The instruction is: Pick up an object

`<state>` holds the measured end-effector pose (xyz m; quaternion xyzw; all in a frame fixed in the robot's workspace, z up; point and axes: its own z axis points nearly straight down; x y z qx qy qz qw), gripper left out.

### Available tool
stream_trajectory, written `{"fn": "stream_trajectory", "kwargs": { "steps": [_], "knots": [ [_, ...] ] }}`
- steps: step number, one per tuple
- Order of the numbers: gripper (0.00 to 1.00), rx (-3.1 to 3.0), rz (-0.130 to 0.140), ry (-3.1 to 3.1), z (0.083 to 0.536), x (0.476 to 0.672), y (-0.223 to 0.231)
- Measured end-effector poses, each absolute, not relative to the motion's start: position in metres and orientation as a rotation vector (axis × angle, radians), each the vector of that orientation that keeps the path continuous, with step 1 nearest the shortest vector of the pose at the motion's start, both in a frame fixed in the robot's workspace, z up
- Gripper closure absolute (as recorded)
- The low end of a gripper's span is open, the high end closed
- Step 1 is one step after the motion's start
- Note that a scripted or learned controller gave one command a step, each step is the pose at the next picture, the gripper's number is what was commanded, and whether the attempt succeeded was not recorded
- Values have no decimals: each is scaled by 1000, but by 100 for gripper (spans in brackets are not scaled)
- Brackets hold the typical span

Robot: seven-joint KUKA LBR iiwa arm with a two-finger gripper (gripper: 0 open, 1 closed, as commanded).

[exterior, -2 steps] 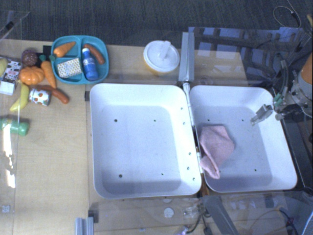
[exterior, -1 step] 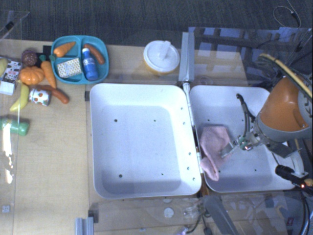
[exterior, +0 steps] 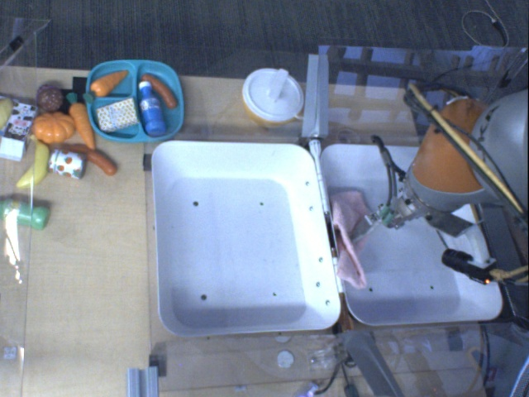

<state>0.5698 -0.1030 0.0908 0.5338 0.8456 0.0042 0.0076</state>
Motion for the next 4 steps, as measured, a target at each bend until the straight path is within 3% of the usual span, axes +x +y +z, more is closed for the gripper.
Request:
{"fn": "stream_trajectory", "kwargs": {
  "steps": [1, 2, 3, 4],
  "knots": [
    [0, 2088, 11, 2334, 90, 640, -97],
    [0, 2032, 4, 2386, 150, 670, -180],
    [0, 1861, -4, 2520, 96, 670, -132],
    [0, 1833, 9, 2541, 89, 644, -88]
  ]
}}
